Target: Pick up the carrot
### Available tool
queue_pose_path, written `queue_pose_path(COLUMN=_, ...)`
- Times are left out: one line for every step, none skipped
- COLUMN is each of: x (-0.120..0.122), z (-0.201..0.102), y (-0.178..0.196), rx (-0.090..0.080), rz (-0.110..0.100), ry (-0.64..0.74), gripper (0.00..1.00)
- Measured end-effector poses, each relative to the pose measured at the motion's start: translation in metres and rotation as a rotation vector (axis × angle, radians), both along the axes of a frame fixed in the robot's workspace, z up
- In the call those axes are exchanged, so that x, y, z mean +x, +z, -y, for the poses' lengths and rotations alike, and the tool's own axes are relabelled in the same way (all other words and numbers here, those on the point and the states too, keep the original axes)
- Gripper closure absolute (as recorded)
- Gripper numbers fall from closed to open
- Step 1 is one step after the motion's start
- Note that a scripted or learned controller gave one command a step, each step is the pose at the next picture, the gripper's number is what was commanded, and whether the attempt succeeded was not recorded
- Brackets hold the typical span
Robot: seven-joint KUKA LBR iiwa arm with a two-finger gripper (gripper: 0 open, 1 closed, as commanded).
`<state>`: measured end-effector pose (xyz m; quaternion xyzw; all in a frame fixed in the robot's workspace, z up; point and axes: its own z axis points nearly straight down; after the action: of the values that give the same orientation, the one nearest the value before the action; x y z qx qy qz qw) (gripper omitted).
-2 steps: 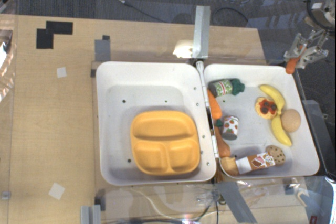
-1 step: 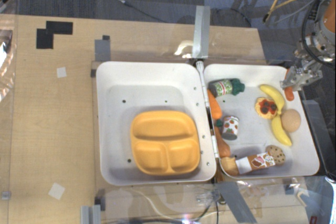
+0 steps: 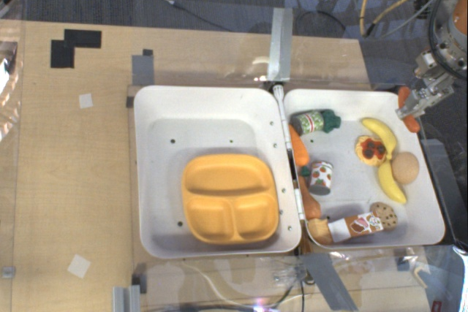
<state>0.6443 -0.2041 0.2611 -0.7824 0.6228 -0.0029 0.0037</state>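
My grey, metal two-finger gripper [image 3: 409, 110] hangs at the end of my arm [image 3: 452, 25], which comes in from above and to the right of it. The wrist sits just up and right of the fingertips, tilted so the gripper points down and to the left — toward the lower left of the wrist.

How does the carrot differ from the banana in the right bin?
The carrot is orange, short and straight; the banana is yellow, longer and curved. The carrot hugs the bin's left wall beside the divider, while the banana lies toward the right side, next to an egg. Both run roughly top to bottom in view.
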Motion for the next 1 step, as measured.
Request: queue_pose_path(x=-0.0191, z=-0.0881, y=-0.0919, rx=0.006, rz=-0.01, ry=-0.165, gripper=1.0)
